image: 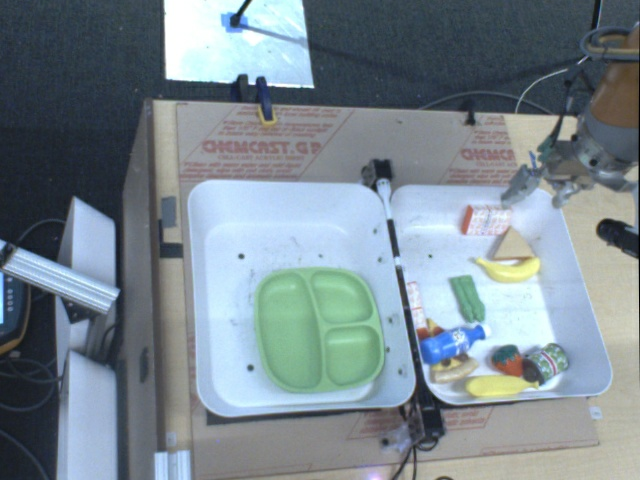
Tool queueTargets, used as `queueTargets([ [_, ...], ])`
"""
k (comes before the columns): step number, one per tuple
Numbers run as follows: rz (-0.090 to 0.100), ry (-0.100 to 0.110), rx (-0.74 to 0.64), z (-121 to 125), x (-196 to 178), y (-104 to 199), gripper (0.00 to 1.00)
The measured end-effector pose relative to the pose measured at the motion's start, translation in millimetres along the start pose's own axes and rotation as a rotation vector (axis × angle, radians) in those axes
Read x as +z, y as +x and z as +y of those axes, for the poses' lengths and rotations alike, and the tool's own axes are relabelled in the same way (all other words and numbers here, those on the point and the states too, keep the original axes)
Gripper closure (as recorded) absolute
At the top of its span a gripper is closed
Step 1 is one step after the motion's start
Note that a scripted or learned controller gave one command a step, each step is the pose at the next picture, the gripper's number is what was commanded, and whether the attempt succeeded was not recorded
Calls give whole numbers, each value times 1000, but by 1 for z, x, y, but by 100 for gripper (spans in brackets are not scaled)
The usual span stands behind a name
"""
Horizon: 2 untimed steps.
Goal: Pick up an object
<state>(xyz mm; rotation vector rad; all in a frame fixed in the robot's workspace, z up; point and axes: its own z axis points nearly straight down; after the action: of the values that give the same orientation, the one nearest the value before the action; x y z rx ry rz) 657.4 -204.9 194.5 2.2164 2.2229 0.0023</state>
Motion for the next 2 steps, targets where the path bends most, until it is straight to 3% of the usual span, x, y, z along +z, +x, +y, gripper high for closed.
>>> queueTargets([
  [1, 2, 2, -2, -55, 110, 65, 0],
  [2, 1, 3, 1, -112, 110, 98, 0],
])
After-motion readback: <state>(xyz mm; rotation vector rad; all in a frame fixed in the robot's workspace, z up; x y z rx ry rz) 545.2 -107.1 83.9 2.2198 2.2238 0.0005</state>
